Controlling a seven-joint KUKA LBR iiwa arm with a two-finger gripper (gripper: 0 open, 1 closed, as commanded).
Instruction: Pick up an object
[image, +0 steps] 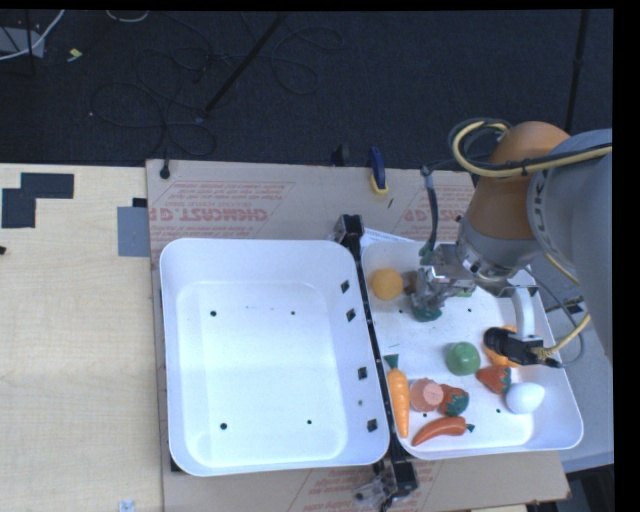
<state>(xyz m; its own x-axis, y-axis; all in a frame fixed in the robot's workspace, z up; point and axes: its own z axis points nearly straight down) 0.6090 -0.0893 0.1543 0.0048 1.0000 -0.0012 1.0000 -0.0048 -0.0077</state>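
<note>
1. The left bin (190, 300) fills the centre-left of the frame; its white floor shows a few small dark dots and nothing to grasp.
2. The right bin (560, 435) sits touching it along a black hinge-like seam, and it holds all the candidate objects.
3. At the bin's upper left lies a yellow-orange ball (386, 284). Being round, it has no long axis and points no particular way.
4. Just right of that ball, the gripper (428, 300) hangs low over the upper part of the bin, a dark teal shape at its tip. I cannot tell from this slant whether the fingers are wide, narrow or closed on anything.
5. The relation that matters: the ball lies just to the gripper's left, near but apart from it, and is the closest object, so it is probably the one to go for.
6. Along the seam at lower left lies a carrot (399, 400), long axis running up and down the frame, narrow end toward the bottom.
7. Right of it sit a pink round piece (428, 393) and a red chili (440, 430), the chili lying nearly crosswise.
8. Further right are a green ball (463, 357), a red piece (494, 378) and a white egg (524, 398), well apart from the gripper.
</note>
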